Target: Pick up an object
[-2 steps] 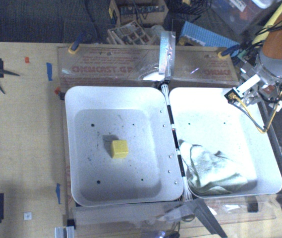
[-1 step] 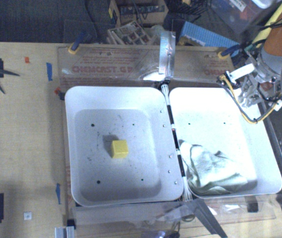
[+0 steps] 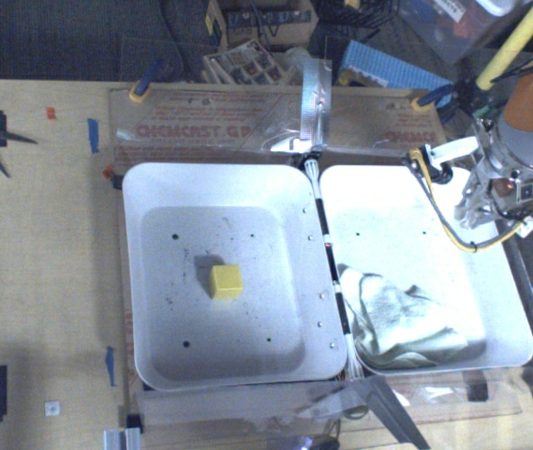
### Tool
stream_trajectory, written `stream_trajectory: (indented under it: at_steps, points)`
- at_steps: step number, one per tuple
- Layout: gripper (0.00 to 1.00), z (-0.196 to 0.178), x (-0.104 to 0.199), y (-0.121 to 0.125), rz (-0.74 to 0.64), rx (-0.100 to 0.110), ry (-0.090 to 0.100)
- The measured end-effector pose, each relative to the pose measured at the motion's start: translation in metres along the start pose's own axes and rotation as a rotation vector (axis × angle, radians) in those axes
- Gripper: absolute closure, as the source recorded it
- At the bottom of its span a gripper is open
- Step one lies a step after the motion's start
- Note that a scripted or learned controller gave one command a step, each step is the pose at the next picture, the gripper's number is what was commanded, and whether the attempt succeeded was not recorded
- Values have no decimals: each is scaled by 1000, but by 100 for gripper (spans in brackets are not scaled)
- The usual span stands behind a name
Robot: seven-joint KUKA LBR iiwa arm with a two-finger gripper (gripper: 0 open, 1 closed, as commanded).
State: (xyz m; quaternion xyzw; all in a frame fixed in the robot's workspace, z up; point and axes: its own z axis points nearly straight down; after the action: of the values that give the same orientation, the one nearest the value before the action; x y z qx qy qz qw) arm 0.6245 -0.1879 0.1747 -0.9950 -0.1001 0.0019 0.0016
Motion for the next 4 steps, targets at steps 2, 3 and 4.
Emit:
stream_trajectory:
  at_steps: [2, 3, 4]
  points:
    - [100, -57, -4, 34, 0, -4, 3]
    - [100, -51, 29, 32, -3, -4, 3]
    - [100, -55, 30, 5, -3, -1, 0]
